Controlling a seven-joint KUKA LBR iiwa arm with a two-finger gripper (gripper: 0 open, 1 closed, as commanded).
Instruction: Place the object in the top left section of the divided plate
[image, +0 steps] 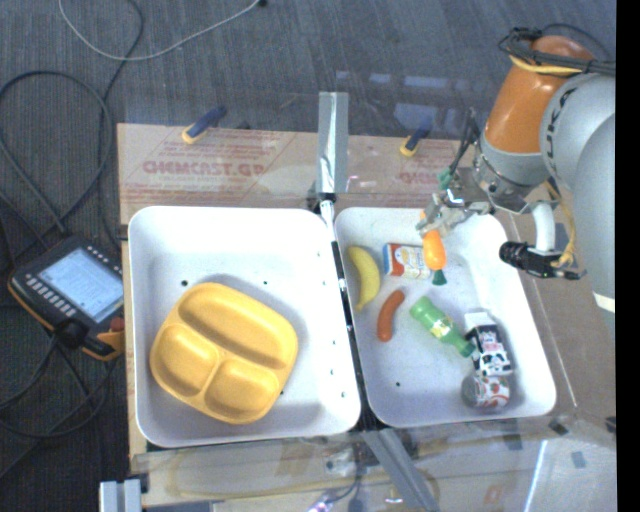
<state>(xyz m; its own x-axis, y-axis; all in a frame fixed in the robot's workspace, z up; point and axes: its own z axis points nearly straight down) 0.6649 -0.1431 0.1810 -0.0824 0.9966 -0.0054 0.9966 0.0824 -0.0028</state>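
I see a small orange carrot (433, 250), smooth and tapered like a plastic toy, hanging upright just below the claw (441, 216) over the back of the right bin (530, 330). The claw's fingertips seem to pinch its top end, so the carrot looks held rather than resting on the bin floor. The arm (560, 100), grey metal with a glossy orange band, comes in from the right.

The right bin is a shallow white tray with rounded corners. In it lie a yellow banana (364, 274) near the left wall, a small white carton (404, 260) with red and blue print just beside the carrot, a reddish sausage (389, 314), a green bottle (440, 325) on its side, and a black-and-white patterned carton (489, 352) next to a can (485, 390) at the front.

The left bin (160, 240), the same white tray, holds the yellow divided plate (225, 350), a rounded, matte plastic dish with three recessed sections, sitting tilted toward the front.
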